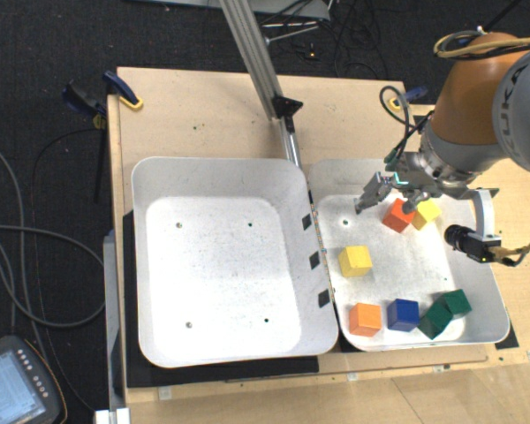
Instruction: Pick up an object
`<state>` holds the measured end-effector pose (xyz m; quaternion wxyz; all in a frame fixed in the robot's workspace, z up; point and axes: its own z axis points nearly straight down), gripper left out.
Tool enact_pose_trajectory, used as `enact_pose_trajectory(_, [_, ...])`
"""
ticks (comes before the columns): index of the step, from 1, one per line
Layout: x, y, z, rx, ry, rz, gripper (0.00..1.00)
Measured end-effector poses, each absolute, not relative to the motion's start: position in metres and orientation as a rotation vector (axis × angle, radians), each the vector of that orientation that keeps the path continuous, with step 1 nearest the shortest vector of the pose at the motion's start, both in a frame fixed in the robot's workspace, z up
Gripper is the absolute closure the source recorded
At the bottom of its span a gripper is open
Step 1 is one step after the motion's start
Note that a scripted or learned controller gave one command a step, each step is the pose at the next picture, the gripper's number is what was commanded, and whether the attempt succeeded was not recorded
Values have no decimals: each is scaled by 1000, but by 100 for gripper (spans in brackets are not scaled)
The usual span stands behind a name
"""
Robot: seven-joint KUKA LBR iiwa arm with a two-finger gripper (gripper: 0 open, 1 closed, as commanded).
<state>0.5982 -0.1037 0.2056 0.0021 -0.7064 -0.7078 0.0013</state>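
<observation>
Two blocks, red [396, 216] and yellow [425, 212], lie just beside the pincer [390, 193]. Its grip state cannot be told; seemingly nothing is lifted yet.

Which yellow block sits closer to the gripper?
The yellow block beside the red-orange block, under the gripper; the other yellow block lies alone mid-bin.
</observation>
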Motion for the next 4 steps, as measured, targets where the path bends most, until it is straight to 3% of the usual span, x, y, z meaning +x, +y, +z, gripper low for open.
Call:
enact_pose_trajectory(1, [599,-104,208,-2221,-2221,1,0])
enact_pose_trajectory(3, [609,-106,95,-2216,-2220,6,0])
enact_pose_trajectory(4, [610,-106,95,-2222,-2219,1,0])
